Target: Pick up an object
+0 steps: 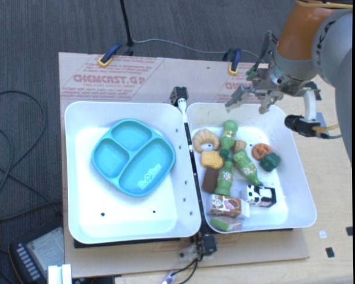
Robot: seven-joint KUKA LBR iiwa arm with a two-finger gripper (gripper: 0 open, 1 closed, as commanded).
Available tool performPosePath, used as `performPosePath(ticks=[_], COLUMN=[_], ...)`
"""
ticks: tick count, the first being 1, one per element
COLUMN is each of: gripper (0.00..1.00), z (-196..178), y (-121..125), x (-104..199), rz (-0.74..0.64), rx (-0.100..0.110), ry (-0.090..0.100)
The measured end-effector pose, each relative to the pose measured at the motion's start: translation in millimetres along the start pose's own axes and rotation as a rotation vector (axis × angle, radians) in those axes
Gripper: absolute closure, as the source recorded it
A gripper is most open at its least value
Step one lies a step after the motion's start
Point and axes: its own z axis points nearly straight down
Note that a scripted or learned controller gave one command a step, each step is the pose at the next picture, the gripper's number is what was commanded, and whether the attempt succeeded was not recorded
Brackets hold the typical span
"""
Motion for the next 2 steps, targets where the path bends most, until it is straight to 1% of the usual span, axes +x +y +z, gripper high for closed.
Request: performPosePath(ticks=[1,2], gripper=[0.0,1.0], z=[132.0,122.7], y=[-3.4,-3.7], x=[-16.3,-16.3], rz=[0.0,0.001], rx=[-0.002,-0.001], ry=[-0.001,-0.001])
